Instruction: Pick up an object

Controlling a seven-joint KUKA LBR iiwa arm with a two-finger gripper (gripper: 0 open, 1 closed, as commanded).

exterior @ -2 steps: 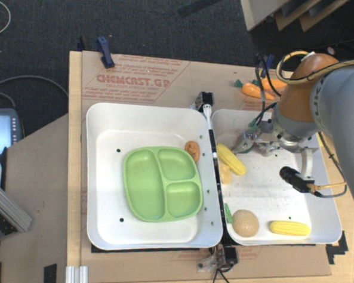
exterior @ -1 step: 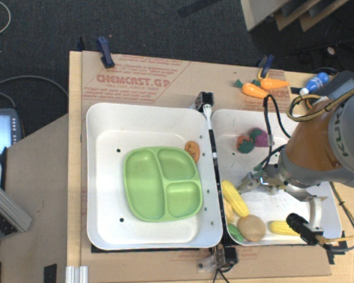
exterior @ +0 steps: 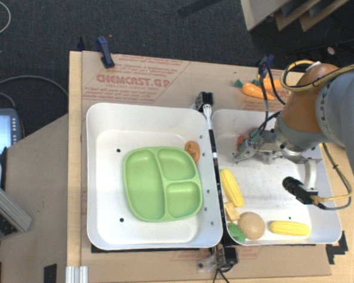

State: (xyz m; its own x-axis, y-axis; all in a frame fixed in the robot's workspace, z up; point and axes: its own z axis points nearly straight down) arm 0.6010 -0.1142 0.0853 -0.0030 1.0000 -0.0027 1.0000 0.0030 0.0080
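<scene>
My gripper (exterior: 246, 150) hangs low over the back left part of the right bin (exterior: 327, 228), with the grey arm and its orange band (exterior: 302, 106) above it to the right. A small red thing (exterior: 242, 138) shows just beside the gripper; I cannot tell whether it touches it. In the same bin lie a yellow corn cob (exterior: 231, 187) by the left wall, a second corn cob (exterior: 289, 228) at the front, a tan round object (exterior: 251, 224), a green piece (exterior: 237, 232) and a beige block (exterior: 230, 212).
The left bin (exterior: 100, 133) holds a green divided plate (exterior: 162, 183) and a small brown item (exterior: 192, 149) near its right wall. An orange carrot toy (exterior: 255, 89) lies on the bench behind the right bin. A black cable end (exterior: 298, 189) hangs over the right bin.
</scene>
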